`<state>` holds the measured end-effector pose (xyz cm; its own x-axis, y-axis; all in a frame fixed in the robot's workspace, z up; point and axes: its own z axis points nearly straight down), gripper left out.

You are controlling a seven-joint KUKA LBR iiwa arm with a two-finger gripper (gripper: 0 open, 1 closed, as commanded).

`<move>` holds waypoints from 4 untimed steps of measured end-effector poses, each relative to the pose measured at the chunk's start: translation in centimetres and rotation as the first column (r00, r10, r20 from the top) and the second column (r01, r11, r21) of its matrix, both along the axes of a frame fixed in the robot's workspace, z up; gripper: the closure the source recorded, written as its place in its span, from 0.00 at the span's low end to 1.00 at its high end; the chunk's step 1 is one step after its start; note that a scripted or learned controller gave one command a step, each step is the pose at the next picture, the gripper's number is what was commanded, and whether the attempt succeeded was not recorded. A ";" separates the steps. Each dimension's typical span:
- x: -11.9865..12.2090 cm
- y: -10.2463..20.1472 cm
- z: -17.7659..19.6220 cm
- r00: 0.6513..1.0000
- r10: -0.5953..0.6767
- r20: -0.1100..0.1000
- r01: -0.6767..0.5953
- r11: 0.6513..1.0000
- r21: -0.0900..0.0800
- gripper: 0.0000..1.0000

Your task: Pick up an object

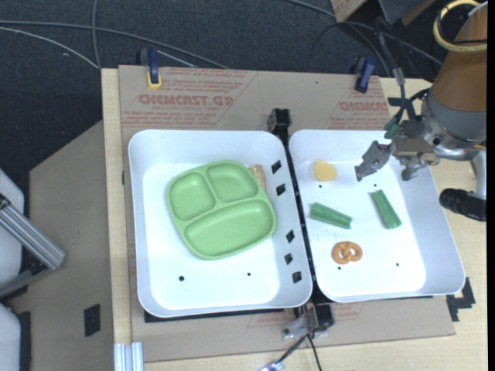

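a robot arm (pixel 461 76) reaches in from the right over two shallow white bins on a cardboard-covered bench (pixel 201 91). the right bin (pixel 433 280) holds four small things, any of which could be picked up: a pale yellow lump (pixel 326 171) near the upper left of that bin, a green stick (pixel 331 216) lying at a slant near the middle, a second green stick (pixel 385 209) just to its right and set more upright, and an orange-brown pretzel shape (pixel 347 252) below them. all four lie apart from one another on the bin floor.

the left bin (pixel 147 207) carries a light green divided plate (pixel 221 209) with three compartments. a small tan thing (pixel 257 176) peeks out at the plate's upper right rim, mostly hidden and too small to make out. the arm's upper part is cut off by the frame's right edge, and a black part (pixel 462 201) juts in at the right beside the bin.

the claw (pixel 388 161) hangs above the upper right of the right bin, its two dark fingers (pixel 370 164) spread wide apart, gripping nothing. it sits above and between the yellow lump and the right-hand green stick, touching neither.
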<state>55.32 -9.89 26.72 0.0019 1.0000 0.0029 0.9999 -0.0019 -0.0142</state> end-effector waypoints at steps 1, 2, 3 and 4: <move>0.2 0.0 0.6 1.000 0.003 0.013 -0.003 1.000 -0.001 0.00; 0.2 0.2 -5.6 1.000 0.001 0.008 -0.001 1.000 -0.001 0.00; -0.3 0.4 -11.9 1.000 0.001 0.006 -0.001 1.000 0.000 0.00; -0.6 0.6 -18.1 1.000 0.001 0.008 -0.001 1.000 0.001 0.00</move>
<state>54.76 -9.30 8.64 0.0011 1.0000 0.0034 1.0000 -0.0011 -0.0060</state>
